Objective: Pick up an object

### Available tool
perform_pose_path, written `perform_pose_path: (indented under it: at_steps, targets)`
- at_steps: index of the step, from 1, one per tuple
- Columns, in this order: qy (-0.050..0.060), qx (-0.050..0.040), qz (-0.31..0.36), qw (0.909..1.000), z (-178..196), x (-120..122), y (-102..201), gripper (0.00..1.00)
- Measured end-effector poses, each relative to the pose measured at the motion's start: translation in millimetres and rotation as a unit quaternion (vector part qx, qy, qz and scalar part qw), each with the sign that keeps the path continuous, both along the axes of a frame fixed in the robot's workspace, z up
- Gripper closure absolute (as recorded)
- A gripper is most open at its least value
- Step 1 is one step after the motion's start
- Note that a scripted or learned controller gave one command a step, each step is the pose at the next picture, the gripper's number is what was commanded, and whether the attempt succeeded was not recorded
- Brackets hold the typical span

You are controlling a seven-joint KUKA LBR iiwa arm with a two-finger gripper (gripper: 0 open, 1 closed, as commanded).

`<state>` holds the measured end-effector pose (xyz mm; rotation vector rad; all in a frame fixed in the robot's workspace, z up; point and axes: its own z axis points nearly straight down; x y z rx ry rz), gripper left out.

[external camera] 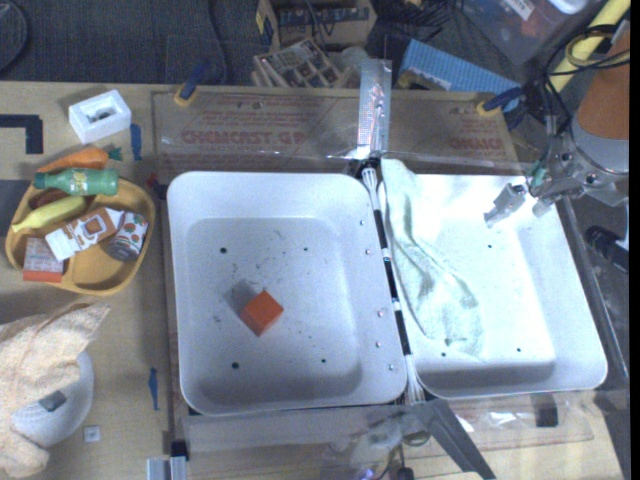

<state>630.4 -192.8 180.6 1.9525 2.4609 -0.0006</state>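
Note:
An orange block [262, 312] lies on the floor of the left bin [200, 208], a little left of its middle. A crumpled white cloth [430, 268] with greenish marks is draped along the left side of the right bin [560, 298]. My gripper [522, 204] hangs over the far right part of the right bin, well away from the block and to the right of the cloth. It is open with nothing between its fingers [500, 208].
A yellow bowl [110, 273] of toy food stands left of the bins, with a small white box [100, 116] behind it. A tan cloth [40, 358] lies at the lower left. A clear plastic sheet [260, 133] runs behind both bins.

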Motion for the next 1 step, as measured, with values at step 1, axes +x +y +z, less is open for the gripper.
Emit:
perform_pose_path:
  at_steps: [1]
  targets:
    - [0.0,0.0005,-0.067,0.9978,-44.2,-61.3,-7.8,0.0]
